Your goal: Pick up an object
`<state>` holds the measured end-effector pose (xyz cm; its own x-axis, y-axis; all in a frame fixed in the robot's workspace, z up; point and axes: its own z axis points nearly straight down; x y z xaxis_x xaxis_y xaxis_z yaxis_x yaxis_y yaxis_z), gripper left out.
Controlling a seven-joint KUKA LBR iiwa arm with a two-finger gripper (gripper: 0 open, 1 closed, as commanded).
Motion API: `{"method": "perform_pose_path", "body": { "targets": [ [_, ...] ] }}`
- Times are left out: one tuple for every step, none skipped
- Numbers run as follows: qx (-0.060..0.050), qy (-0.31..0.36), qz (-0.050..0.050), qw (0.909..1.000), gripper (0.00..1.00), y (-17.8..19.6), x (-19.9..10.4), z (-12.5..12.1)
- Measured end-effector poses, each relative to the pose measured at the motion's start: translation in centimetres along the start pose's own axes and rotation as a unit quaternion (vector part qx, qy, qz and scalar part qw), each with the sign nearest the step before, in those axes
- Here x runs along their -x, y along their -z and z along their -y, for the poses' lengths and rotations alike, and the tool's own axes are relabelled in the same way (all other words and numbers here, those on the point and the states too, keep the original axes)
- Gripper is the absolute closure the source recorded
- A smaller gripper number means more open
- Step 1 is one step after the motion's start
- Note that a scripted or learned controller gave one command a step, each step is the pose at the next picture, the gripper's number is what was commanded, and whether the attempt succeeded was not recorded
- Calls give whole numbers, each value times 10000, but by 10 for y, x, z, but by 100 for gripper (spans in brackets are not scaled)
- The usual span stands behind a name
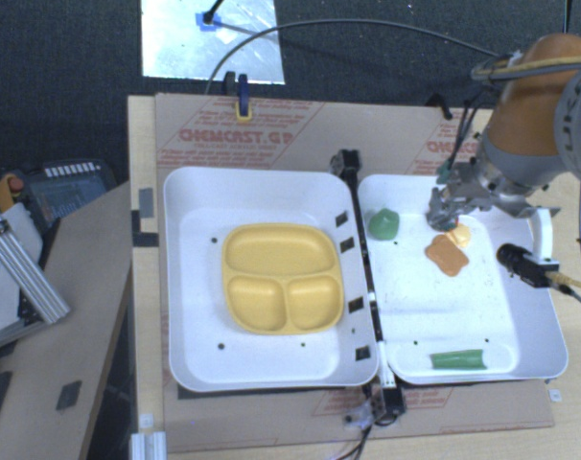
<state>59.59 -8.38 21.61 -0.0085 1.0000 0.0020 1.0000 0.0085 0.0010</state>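
Observation:
In the right bin (530,348) lie a round green object (383,223) at the upper left, an orange slab (447,255) near the middle, a small yellow piece (459,235) just above it, and a flat green bar (457,358) near the front edge. My gripper (443,218) hangs low over the bin's upper middle, right beside the yellow piece and above the orange slab. Nothing visibly sits between its fingers.
The left bin (190,266) holds a yellow tray (281,277) with three compartments. A black divider (360,266) runs between the two bins. Cardboard lies under both bins, and a keypad device (65,195) sits off to the left of the bench.

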Motion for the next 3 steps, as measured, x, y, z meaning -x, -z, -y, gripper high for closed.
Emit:
{"method": "perform_pose_path", "body": {
  "targets": [
    [5,11,-4,10000,100,10,-60,4],
    [4,9,-5,10000,100,20,-115,14],
    [-7,12,-4,10000,100,10,-171,30]
  ]
}}
